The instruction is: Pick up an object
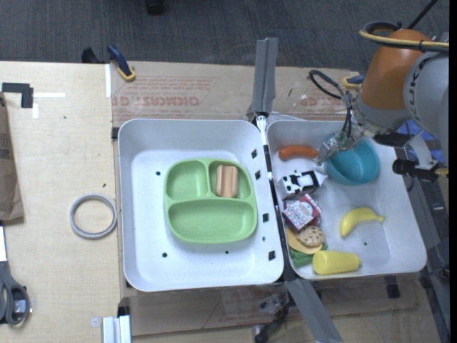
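Left bin (136, 213): divided tray (211, 216) holding sausage (226, 181). Right bin (400, 252): bowl (357, 164) at back, banana (359, 219) mid, cookie (311, 236) front-left. Tape ring (93, 215) on desk (57, 156), far left.

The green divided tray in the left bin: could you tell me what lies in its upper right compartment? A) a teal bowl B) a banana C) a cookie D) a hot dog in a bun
D: a hot dog in a bun lies in the upper right compartment of the green tray.
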You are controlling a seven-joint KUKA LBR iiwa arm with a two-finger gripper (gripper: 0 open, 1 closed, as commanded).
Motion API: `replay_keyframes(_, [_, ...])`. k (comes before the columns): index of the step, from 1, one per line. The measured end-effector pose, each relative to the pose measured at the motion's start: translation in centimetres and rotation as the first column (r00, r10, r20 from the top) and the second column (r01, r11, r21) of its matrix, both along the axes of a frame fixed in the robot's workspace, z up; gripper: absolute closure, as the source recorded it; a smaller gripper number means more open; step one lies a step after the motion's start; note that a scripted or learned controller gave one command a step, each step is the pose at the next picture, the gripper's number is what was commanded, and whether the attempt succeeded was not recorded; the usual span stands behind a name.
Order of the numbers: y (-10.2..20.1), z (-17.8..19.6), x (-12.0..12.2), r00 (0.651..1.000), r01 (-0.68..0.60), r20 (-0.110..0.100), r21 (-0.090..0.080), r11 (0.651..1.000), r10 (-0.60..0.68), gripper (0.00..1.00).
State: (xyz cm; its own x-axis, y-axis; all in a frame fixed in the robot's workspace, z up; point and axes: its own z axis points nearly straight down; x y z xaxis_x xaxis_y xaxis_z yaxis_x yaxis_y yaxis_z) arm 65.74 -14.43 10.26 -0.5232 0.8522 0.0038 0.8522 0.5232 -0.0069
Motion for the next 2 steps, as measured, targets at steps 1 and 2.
replay_keyframes(1, [0.05, 0.07, 0.21, 1.000, -0.001, 0.009, -0.001, 1.000, 0.001, 0.00])
replay_keyframes(2, [-0.15, 0.92, 0.03, 1.000, 0.003, 0.002, -0.002, 1.000, -0.003, 1.00])
